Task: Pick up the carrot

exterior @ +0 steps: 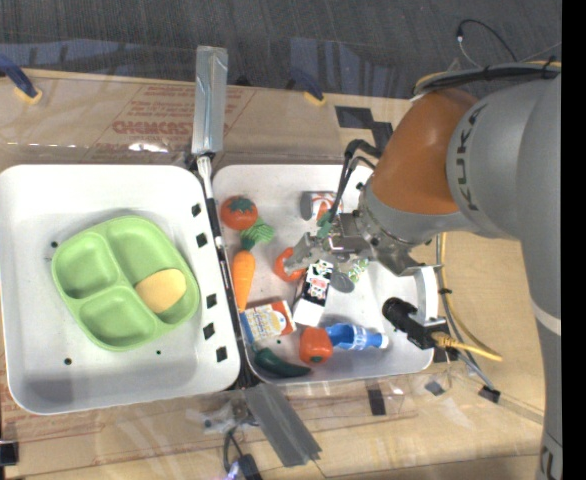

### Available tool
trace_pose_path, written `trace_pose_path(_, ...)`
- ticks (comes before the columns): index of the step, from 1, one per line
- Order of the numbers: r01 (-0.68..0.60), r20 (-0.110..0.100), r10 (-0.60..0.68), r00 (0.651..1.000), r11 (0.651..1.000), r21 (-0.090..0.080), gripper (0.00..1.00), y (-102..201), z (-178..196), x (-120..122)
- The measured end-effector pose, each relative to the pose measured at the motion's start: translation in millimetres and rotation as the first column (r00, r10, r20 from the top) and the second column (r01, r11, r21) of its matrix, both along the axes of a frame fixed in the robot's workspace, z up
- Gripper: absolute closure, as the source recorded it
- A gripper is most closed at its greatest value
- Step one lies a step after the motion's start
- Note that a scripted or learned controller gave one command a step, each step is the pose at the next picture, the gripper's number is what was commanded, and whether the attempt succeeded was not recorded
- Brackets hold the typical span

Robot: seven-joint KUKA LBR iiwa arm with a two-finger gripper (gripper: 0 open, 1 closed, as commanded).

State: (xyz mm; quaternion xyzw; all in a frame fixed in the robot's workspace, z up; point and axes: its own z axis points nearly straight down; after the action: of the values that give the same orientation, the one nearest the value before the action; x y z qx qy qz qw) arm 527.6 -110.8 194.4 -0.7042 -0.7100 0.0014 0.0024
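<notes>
Arm (pixel 473 158) low over right bin (pixel 273 183)

- A pale wooden bench (pixel 123 438) spans the scene.
- Clear plastic sheet (pixel 103 118) with red print covers its far left part.
- Dark grey carpeted floor (pixel 273 8) lies beyond.

light: even, bright, cast from overhead | glare: seen on plastic sheet (pixel 143 128) | shadows: soft, short | focus: slightly softened throughout
</notes>
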Motion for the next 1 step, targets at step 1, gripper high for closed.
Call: trace_pose_path(1,-0.058,0.002,0.058,0.998,0.998,-0.001,0.0,145.0,-3.3,34.9)
